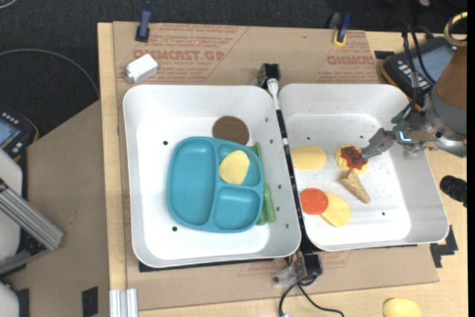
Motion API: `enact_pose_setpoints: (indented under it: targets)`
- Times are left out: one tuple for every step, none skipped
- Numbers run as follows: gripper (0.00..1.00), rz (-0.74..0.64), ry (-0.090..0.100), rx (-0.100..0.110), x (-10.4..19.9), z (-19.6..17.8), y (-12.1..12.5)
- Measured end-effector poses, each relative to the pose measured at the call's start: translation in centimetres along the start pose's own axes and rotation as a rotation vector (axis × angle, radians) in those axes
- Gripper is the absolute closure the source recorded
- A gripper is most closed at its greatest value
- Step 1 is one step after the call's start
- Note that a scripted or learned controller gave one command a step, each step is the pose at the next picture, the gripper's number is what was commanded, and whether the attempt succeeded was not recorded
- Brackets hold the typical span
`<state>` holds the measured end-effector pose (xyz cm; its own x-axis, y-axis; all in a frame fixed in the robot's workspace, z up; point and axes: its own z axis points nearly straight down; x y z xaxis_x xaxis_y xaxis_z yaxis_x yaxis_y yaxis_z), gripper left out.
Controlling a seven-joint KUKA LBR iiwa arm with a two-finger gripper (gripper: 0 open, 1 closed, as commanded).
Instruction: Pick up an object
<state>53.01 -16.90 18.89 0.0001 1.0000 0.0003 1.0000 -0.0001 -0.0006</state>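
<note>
In the camera view, you see two white bins side by side on the worktop. The arm enters from the right, and its gripper sits low over the right bin, at the small red-and-yellow object. From this angle you cannot tell whether the gripper is spread or closed, nor whether it grips that object.

The red-and-yellow object lies near the centre of the right bin; it is compact, with no clear long axis. Just below it lies a tan wedge, its long axis running diagonally from upper left to lower right. A pale yellow oval piece lies to the left, long axis roughly horizontal. Nearer the front, a red disc touches a yellow piece.

In the left bin, a teal divided tray holds a yellow piece in its upper right compartment. A brown disc lies just behind the tray.
</note>
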Motion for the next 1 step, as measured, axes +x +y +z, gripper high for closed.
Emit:
enact_pose_setpoints:
  targets:
    - [0.0, -0.001, 0.003, 0.004, 0.52, 10.84, 0.87]
